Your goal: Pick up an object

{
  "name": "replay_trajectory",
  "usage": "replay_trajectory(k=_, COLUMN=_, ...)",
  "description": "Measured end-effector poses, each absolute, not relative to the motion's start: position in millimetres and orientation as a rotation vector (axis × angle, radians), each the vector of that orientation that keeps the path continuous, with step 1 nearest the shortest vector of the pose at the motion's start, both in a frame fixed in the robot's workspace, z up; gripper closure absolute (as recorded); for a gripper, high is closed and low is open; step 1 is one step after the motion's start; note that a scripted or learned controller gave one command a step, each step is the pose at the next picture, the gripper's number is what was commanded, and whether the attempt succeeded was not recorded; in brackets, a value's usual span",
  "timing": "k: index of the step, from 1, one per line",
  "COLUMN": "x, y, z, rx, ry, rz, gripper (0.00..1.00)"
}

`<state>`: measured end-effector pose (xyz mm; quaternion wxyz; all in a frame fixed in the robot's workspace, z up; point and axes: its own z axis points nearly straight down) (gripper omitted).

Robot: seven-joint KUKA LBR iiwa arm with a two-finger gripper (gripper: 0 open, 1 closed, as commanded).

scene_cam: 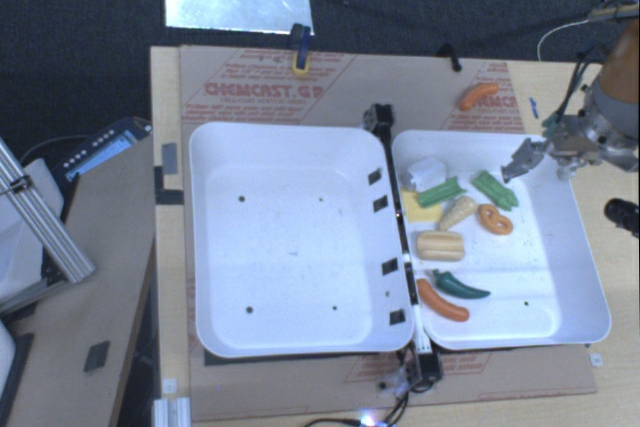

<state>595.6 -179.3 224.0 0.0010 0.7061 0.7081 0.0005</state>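
So, end effector hanging over the right bin's far right corner, can't tell its grip state, green block just beside it, pretzel nearby

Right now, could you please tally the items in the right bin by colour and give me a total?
Green: 3, two pieces and a dark pepper
Orange: 2, a pretzel and a sausage
Tan: 2, a loaf and a cone
Yellow: 1, a slab
White: 1, a block
Total: 9
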Motion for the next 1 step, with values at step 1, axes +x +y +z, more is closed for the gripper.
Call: replay_trajectory(k=1, x=604.8, y=-108.6, z=137.7, rx=2.215, ry=2.237, rz=-0.001, gripper=0.0)
